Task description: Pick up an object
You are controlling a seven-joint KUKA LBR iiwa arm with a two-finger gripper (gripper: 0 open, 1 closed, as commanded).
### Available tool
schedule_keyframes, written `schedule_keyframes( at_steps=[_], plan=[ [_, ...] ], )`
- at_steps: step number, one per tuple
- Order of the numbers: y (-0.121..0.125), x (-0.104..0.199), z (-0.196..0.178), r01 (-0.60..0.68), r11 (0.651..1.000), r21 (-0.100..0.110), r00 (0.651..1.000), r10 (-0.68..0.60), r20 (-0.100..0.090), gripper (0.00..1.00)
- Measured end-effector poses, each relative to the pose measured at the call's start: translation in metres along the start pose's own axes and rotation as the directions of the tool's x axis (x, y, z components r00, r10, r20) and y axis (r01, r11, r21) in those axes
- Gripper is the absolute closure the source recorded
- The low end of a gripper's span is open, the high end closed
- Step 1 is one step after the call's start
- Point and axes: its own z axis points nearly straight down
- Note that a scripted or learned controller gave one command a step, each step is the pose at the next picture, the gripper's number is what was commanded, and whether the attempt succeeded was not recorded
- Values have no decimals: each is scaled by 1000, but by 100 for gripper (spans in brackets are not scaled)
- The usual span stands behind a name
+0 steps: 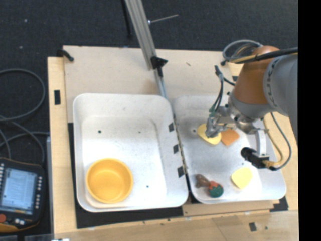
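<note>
In the right bin [198, 112] my gripper [212, 128] hangs low over a pale yellow flat piece [210, 137] near the bin's middle. An orange block [229, 137] lies just right of that piece, touching it or nearly so. A second yellow piece [242, 177] rests near the bin's front right. A small brown, red and green toy [209, 185] lies at the front edge of the same bin. The gripper's tips sit right at the top of the pale yellow piece, and nothing is lifted.
The left bin [125, 109] holds a yellow bowl [109, 179] at its front left corner. A slanted metal pole [145, 36] rises behind the bins. A black cable connector [253, 157] and cables hang off the arm over the right bin's right side.
</note>
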Motion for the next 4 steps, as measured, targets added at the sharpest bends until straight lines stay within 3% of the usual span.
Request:
schedule_keyframes(
  at_steps=[2,3,4],
  plan=[
    [0,2,-108,8,1000,-4,1000,-8,1,100],
    [1,1,-133,8,1000,-1,1000,-8,0,100],
    [-6,43,-123,10,1000,2,1000,-10,-1,100]
  ],
)
